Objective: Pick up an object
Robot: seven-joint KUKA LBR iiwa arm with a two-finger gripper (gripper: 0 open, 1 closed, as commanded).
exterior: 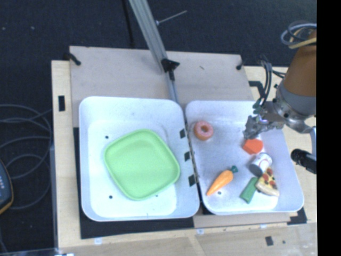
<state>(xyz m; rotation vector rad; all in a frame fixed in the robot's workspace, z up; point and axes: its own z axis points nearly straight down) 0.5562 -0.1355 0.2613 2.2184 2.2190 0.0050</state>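
Orange block (253, 145) is lain in the right bin (224, 116), just under the claw (254, 128), seemingly positioned for a grasp; whether the claw is spread cannot be told.

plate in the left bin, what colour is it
Light green; the plate shows best in the camera view.

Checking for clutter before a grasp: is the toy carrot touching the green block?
Apart. The camera view shows the orange toy carrot and the small green rectangular block lying side by side with a strip of bare white bin floor between them.
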